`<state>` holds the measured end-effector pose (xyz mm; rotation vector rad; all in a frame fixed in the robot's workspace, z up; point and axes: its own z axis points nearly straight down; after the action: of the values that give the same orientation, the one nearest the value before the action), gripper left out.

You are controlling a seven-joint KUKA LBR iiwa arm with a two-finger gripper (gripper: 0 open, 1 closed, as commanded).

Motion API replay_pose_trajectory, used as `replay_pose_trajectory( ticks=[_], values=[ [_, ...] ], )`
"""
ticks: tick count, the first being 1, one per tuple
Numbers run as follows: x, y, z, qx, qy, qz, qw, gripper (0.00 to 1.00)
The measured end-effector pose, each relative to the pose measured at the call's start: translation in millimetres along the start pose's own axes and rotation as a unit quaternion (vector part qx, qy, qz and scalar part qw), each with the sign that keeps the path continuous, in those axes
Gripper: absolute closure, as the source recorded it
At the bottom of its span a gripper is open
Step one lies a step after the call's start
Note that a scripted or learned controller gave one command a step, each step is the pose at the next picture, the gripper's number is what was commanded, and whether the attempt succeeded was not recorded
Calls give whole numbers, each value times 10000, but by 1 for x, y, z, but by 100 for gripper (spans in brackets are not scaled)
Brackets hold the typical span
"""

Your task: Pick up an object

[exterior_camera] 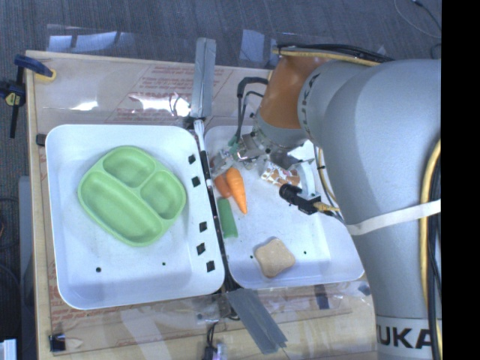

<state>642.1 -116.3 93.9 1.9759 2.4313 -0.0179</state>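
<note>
In the right bin (330, 265) an orange carrot (237, 189) lies near the left wall, with a smaller orange piece (222, 186) beside it. A green stick (227, 217) lies just below them. A tan bread-like piece (274, 257) rests near the front of the bin. A brown-and-white speckled thing (279, 176) lies to the right of the carrot. My gripper (241, 151) hangs low over the far left part of this bin, just above the top of the carrot. The arm's bulk hides the bin's right side.
The left bin (67, 276) holds a green divided plate (133, 194). A ridge with black clips (204, 208) separates the two bins. The grey arm (375, 171) covers the right side of the bench.
</note>
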Motion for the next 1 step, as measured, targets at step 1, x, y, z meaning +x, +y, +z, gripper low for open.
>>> replay_pose_trajectory(
  ticks=[1],
  values=[
    [5, 2, -9, 2, 46, -39, 10000, 100]
  ],
)
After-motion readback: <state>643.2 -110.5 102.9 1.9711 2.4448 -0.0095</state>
